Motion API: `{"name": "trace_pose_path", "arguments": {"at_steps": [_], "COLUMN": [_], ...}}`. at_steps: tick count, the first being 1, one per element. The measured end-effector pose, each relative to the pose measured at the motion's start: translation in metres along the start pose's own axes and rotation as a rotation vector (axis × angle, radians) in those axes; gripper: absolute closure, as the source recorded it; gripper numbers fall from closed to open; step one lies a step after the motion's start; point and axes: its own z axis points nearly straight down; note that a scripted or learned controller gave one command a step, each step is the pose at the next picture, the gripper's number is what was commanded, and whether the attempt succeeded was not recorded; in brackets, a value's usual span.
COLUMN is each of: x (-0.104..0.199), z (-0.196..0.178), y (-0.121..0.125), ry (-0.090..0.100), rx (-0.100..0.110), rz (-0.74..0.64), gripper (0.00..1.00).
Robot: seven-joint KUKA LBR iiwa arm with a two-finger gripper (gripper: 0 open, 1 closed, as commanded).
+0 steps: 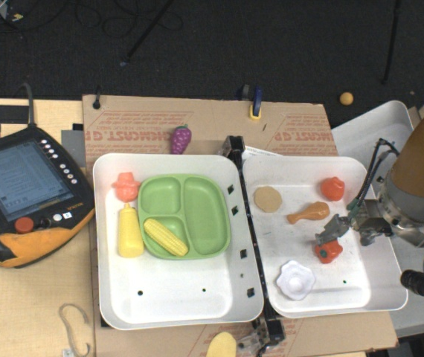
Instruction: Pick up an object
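Observation:
My gripper [332,232] reaches in from the right over the right bin [349,297]. Its tip hangs just above a small red pepper [329,253] near the bin's middle right. I cannot tell whether it touches the pepper. To the left of the gripper lies a tan chicken drumstick [309,213]. A second red fruit [332,189] sits toward the back right, and a round tan cookie [268,198] toward the back left. A white fried-egg toy [295,280] lies at the front.
The left bin [169,300] holds a green divided plate [197,214], a corn cob [166,237], a yellow bottle [129,231] and a pink-orange toy [126,187]. Purple grapes [181,138] lie behind it. A teach pendant [22,192] sits far left.

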Motion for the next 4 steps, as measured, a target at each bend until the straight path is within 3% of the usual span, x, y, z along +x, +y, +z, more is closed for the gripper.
{"name": "trace_pose_path", "arguments": {"at_steps": [1,2,3,4], "x": [0.0,0.007,0.01,0.012], "z": [-0.006,0.043,0.097,0.139], "y": [0.002,0.01,-0.001,0.0], "ry": [-0.002,0.0,0.0,0.0], "rx": [-0.012,-0.007,-0.005,-0.012], "rz": [-0.002,-0.005,-0.003,-0.003], "gripper": [0.0,0.0,0.0,0.0]}}
